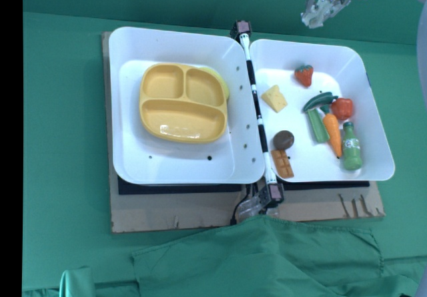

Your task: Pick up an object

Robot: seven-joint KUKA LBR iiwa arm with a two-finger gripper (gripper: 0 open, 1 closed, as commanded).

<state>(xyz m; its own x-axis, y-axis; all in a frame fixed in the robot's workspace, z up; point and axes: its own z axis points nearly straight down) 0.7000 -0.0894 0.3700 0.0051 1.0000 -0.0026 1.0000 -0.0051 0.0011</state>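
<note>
While hovering high beyond the right bin's (373,155) far rim, carries nothing visible in gripper (319,14); cannot tell its opening; strawberry (304,75), cheese (274,98), carrot (332,133) lying unpicked inside; whole pick left.

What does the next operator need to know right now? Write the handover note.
Gripper: raised above the far edge of the right bin, holding nothing visible; whether its fingers are open or shut is unclear.
Right bin holds a strawberry, cheese wedge, tomato, carrot, green bottle, brown ball and waffle piece.
Left bin holds the yellow divided plate.
Done: nothing picked.
Left: descend, grasp one item, lift.
</note>
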